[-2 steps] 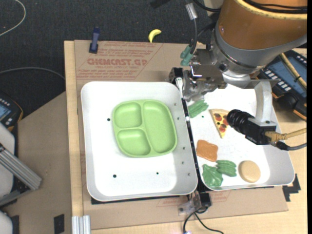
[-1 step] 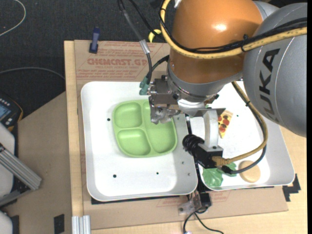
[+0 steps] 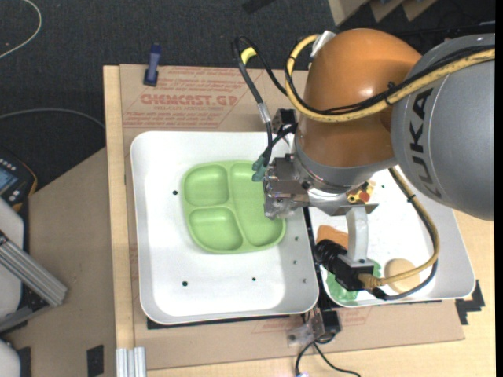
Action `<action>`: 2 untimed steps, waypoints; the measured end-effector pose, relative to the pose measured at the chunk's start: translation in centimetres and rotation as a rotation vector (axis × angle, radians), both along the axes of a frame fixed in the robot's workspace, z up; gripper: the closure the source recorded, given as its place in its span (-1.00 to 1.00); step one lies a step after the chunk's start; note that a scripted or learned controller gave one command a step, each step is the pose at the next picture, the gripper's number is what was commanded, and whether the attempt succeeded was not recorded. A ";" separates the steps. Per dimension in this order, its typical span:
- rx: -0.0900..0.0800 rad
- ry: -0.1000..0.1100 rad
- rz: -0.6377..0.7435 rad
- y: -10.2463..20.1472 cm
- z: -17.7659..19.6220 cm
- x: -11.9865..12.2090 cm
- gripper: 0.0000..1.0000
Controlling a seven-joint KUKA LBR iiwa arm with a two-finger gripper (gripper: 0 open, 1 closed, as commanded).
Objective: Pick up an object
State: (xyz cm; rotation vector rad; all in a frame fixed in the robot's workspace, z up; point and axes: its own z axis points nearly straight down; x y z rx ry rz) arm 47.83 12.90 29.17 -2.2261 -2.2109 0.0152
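You're in the approach: the gripper [image 3: 277, 203] hangs over the green tray's [image 3: 224, 206] right edge; its grip state probably can't be told.

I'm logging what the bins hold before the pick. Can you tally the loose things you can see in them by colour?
Green: 2, the divided plate in the left bin and a green piece in the right bin
Orange: 1, a piece beside the arm
Tan: 1, a rounded thing
Total: 4, though the arm hides much of the right bin.
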 end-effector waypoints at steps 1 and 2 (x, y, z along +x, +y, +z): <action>0.003 -0.002 0.010 4.8 -6.3 0.0 1.00; 0.013 -0.029 0.011 7.2 19.3 1.0 1.00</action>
